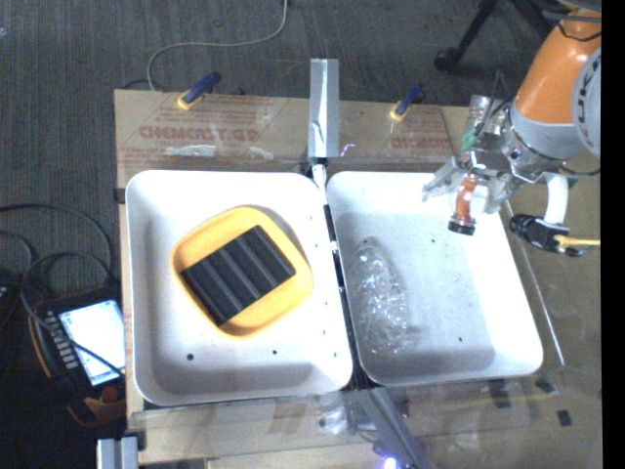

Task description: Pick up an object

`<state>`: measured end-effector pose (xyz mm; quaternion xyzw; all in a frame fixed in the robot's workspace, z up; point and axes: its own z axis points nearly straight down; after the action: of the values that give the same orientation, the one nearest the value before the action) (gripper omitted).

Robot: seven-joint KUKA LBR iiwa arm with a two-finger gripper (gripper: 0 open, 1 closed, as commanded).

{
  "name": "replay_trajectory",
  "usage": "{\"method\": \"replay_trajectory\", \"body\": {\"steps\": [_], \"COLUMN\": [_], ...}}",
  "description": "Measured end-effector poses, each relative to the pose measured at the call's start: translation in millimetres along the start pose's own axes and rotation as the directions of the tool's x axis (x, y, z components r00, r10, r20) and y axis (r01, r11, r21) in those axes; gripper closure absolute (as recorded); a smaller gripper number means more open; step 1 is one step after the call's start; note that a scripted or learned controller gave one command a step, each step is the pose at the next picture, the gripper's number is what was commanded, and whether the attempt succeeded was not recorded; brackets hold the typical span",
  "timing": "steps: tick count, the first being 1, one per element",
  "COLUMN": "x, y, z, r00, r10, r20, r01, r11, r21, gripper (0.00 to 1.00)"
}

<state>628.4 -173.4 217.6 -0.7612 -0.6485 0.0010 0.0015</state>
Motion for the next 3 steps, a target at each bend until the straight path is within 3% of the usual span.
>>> {"method": "replay_trajectory", "body": {"steps": [1, 2, 3], "x": [-17, -20, 23], "y": [28, 26, 1], "z": [121, 122, 36], "r00": [0.995, 0.972, 0.956], "r10": [-0.101, -0.233, -0.294], "r20": [0.004, 0.007, 0.0], "r01": [0.101, 0.233, 0.294], "r11": [0.995, 0.972, 0.956], "r21": [-0.006, -0.019, -0.003], "gripper": [0.0, 0.0, 0.0]}}
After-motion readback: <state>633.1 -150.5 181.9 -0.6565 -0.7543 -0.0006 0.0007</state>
